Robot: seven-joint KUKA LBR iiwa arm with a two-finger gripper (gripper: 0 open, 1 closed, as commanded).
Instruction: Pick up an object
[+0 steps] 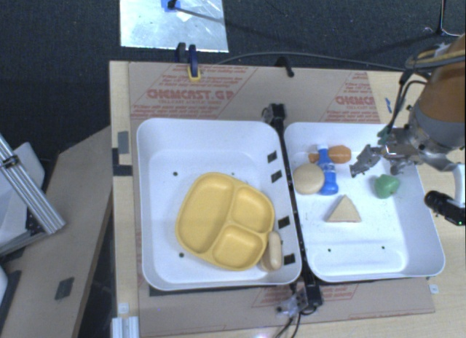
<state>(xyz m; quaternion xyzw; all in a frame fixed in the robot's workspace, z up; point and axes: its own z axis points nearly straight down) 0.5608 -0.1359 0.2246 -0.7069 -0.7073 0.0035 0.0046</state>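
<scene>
Watching the gripper hover with fingers spread and nothing between them over the right bin, we judge the pick not yet made: the green object lies just beside it, others nearby

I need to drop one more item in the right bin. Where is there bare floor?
Right bin: bare along the near edge, below the tan wedge. The far part is crowded: round bun, blue bottle, orange piece, green object, gripper.
</scene>
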